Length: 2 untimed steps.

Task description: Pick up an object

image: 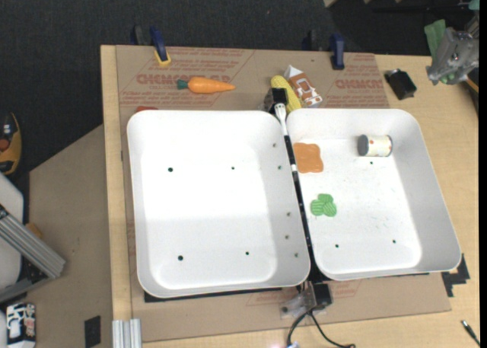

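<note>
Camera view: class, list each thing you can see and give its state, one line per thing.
Orange piece: lying flat in right bin, by its left wall.
Green piece: flat on the right bin's floor.
Roll: on its side, right bin.
Carrot: lying on the board behind left bin.

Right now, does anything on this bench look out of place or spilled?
Yes. A toy carrot lies on the cardboard behind the left bin, and a yellow piece with a small orange-and-white packet sits behind the seam between the bins. The orange piece, green piece and small cylinder lie inside the right bin.
</note>
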Available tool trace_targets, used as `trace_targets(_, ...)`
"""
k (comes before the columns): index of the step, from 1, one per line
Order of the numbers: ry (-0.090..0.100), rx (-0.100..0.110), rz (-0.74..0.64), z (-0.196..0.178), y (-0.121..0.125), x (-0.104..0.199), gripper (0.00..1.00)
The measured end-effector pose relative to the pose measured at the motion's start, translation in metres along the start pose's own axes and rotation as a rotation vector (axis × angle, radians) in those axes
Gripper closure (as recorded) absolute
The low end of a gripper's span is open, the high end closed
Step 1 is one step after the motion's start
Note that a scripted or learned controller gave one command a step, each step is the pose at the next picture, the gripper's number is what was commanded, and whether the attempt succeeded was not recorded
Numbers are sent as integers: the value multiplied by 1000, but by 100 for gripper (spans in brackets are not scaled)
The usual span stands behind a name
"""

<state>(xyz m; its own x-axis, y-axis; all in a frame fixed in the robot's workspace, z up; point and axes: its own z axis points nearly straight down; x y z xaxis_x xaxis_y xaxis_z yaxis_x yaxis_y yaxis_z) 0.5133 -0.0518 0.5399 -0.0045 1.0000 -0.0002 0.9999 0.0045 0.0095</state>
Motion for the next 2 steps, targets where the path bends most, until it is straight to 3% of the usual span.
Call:
trace_targets(1,0,8,4,4,1,-2,0)
trace_targets(2,-2,3,3,-6,2,-2,100)
